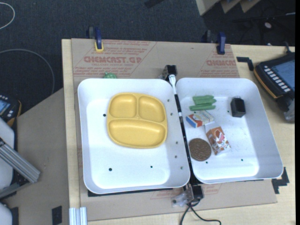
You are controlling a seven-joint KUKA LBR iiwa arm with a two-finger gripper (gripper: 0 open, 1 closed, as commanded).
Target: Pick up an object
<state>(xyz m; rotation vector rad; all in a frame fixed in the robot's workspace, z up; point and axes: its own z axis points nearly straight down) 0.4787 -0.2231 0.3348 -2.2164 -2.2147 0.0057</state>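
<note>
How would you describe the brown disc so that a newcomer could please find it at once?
Look in the right-hand shallow white bin. Along its near left side lies a flat round brown disc, touching a small red and white packet on its right. It is the one round, plain brown item among the bin's items.

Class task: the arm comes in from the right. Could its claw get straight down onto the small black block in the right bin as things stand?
Probably yes. The black block lies by itself in the right bin, apart from the green piece, with nothing on top of it.
</note>
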